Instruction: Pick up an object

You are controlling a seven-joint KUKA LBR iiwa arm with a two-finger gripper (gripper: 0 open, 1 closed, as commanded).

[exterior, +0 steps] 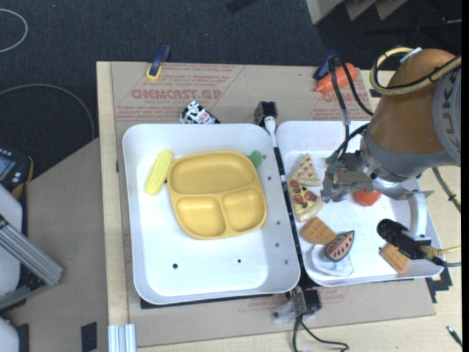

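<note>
Yellow ridged corn [158,171], sectioned tray [218,193] (perhaps plastic)

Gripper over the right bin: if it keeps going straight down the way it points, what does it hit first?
Most likely the pizza slice toy under the gripper, or the bare floor of the right bin beside it. From this slanted view, depth is unclear.

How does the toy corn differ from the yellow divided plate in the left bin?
The toy corn is long, narrow and bright yellow; the divided plate is broad, rounded and a duller mustard yellow. The corn lies by the bin's left wall, touching the plate's left rim; the plate fills the middle. Both rest in the left bin.
</note>
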